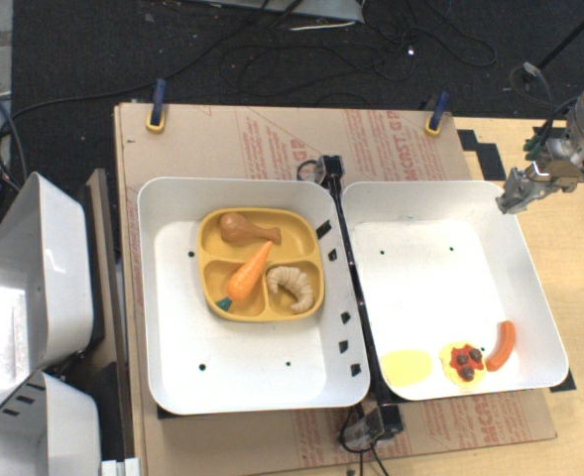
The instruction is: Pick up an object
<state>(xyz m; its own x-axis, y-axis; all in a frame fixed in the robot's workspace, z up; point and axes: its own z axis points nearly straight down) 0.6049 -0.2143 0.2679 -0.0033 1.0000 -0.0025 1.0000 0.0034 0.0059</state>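
The right bin holds three toy foods near its front edge: a flat yellow disc, a small pizza-like piece with red toppings and an orange sausage. In the left bin a yellow divided plate carries a chicken drumstick, a carrot and a pale shrimp-like piece. My gripper hangs over the right bin's far right corner, well away from all the food. Nothing shows between its fingers.
Both bins rest on a cardboard sheet clamped at the back by two yellow clamps. A black divider runs between the bins. Grey tubs stand at the left. Cables lie on the dark floor behind.
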